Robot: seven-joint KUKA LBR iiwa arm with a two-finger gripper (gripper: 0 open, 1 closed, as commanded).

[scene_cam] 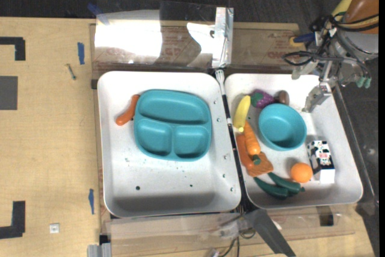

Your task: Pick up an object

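Reading my gripper (317, 95) at the right bin (349, 159) far rim, can't tell its state; nearest pick is the blue bowl (281, 126) at its 8 o'clock, orange ball (301, 173) at 6, banana (242, 112) long axis roughly 12-to-6

Fixed overhead camera, slanted down, both bins (114, 147) visible

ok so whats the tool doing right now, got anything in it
tool: over the right bin's far right corner, nothing seen in it; open or closed cannot be told.
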